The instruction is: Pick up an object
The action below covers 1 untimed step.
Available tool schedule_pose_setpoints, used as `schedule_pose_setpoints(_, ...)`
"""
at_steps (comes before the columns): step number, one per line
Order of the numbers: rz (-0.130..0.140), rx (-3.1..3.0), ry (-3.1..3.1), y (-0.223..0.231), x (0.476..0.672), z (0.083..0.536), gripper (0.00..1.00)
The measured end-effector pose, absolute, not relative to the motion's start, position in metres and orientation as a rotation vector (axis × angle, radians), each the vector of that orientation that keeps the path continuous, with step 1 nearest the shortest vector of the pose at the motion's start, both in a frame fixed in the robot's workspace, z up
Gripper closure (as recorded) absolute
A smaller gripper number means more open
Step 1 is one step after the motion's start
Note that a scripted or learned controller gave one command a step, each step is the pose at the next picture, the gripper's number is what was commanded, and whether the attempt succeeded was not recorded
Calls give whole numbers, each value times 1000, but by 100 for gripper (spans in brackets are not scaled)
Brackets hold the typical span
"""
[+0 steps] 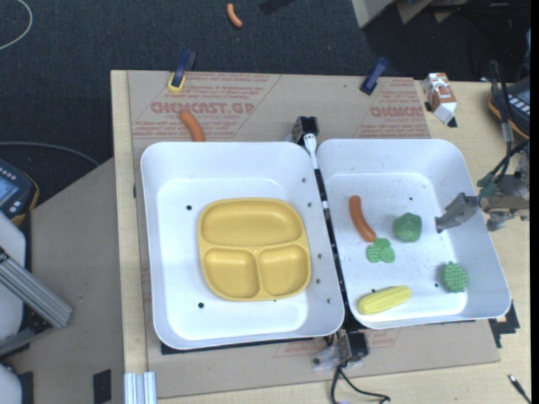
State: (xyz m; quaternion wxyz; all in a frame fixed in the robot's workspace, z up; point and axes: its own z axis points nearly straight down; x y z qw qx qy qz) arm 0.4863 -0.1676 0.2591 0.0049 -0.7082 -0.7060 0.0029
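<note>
The tool (448,217), grip unreadable, hovers at the right bin's (421,158) three o'clock; next, descend onto the green ball (408,227).

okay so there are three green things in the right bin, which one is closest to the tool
The round, smooth green piece in the right bin, just left of the tool. The broccoli-like one sits farther left; the bumpy one lies lower, toward the bin's front.

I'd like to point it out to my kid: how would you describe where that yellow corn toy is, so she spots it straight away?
Look at the right-hand white bin, the one holding several small toy foods. Go to its near edge, towards the left corner: the corn lies there on its side. It is the one yellow thing in that bin; its neighbours are three green pieces and an orange-red sausage.
</note>
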Motion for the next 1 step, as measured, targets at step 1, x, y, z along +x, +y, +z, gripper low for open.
schedule_pose_setpoints(1,0,-2221,-2221,-167,489,264,0)
